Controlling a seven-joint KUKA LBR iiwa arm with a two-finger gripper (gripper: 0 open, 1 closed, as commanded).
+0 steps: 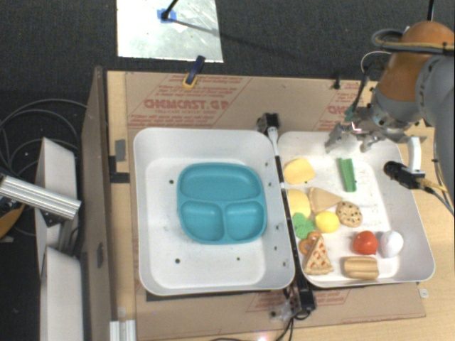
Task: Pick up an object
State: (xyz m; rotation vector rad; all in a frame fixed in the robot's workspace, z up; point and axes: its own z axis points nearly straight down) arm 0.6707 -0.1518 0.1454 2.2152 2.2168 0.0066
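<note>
Two bins (163,190), one crowded with toy food: gripper (353,138) hovers released above the green stick (347,174), needing to descend and grasp.

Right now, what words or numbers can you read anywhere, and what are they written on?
"CHEMCAST GP" in red, on the brown sheet under the bins, left print.
The same red print repeats on the sheet's right, partly covered; too blurred to read.
Faint red lettering above each print: too small to read.
Toy foods, blue tray, white bins: no text.
</note>
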